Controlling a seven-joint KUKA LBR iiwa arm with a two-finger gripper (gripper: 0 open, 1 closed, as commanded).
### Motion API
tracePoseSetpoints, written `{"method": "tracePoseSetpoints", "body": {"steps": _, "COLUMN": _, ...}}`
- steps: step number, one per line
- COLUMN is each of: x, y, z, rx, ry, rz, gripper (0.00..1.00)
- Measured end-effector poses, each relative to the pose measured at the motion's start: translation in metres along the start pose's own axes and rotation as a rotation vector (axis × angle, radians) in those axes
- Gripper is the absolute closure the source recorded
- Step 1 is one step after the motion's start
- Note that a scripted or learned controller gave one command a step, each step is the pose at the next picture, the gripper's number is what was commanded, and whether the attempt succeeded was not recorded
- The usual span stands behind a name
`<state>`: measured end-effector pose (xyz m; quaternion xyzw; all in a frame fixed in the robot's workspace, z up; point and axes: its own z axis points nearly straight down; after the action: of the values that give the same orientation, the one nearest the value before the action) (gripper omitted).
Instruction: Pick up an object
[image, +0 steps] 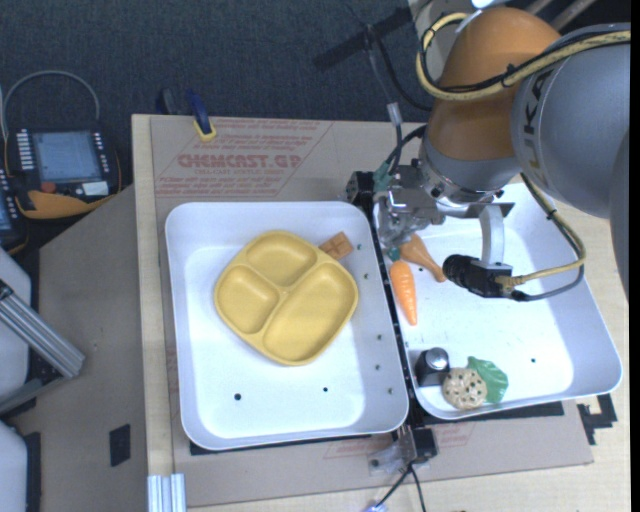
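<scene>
Carrot (403, 290) below pincer (400, 232); bench board (240, 160) reads "CHEMCAST GP".

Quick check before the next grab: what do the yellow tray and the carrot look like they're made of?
Yellow tray: looks like moulded plastic, semi-matte, with smooth rounded compartment walls and one even colour. Carrot: probably toy plastic or rubber, judging by its uniform orange and smooth surface with a faint sheen; the view cannot settle hard or soft.

An orange toy carrot (404, 289) lies along the right bin's (590, 370) left edge; a second orange carrot piece (424, 256) angles beside it, tips touching.
</scene>
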<state>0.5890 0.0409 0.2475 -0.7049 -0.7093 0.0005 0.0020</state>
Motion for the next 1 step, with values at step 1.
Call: {"method": "tracePoseSetpoints", "body": {"steps": 1, "x": 0.0486, "y": -0.0151, "z": 0.0046, "rx": 0.001, "ry": -0.001, "rz": 0.002, "gripper": 1.0}}
